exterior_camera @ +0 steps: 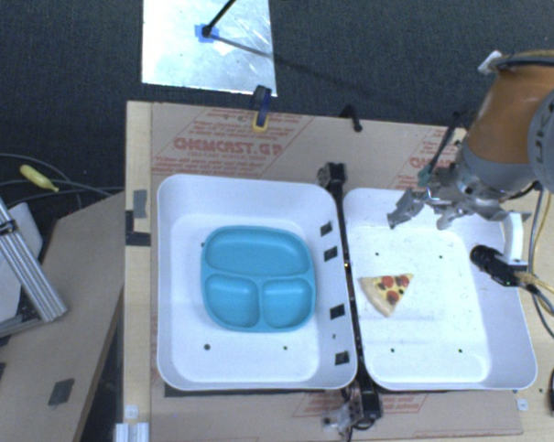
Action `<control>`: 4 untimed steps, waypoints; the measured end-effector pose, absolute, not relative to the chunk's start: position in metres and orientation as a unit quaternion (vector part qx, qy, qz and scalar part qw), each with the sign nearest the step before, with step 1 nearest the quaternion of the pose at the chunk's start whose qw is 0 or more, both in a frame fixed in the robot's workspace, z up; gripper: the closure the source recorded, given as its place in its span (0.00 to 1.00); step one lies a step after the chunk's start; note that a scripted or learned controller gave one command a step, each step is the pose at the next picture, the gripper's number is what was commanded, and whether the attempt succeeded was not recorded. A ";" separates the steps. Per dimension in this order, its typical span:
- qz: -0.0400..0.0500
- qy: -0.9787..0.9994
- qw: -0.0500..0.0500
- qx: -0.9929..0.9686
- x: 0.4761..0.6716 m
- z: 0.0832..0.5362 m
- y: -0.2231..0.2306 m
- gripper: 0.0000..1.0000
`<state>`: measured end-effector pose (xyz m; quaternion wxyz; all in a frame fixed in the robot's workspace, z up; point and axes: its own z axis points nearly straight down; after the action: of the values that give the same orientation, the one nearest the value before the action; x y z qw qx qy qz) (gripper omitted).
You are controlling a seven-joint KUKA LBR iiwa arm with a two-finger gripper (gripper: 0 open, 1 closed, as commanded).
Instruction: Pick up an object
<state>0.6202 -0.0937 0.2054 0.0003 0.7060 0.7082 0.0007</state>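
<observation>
A worktop of pale board printed with red lettering carries two shallow white plastic bins side by side, seen from above at a slant. The left bin holds a light blue plastic divided plate with three compartments, lying flat near the bin's middle. The right bin holds a small toy pizza slice, a yellow wedge with red dots on top, lying flat a little left of the bin's centre, close to the row of black clips where the two bins meet.

A grey robot arm with an orange band reaches in from the right and hangs over the far end of the right bin. Its two-finger tool points down over the bin's upper part, well apart from the pizza slice and beyond it. The two fingers are spread with a gap between them, and nothing sits in that gap.

Behind the worktop a shiny silver sheet lies on dark carpet. At the far left a small yellow banana-shaped object rests on cables.
</observation>
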 end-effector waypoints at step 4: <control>0.005 0.710 0.005 0.704 0.673 0.189 -0.017 0.00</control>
<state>0.6732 -0.0166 0.1888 0.0053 0.7045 0.7097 0.0049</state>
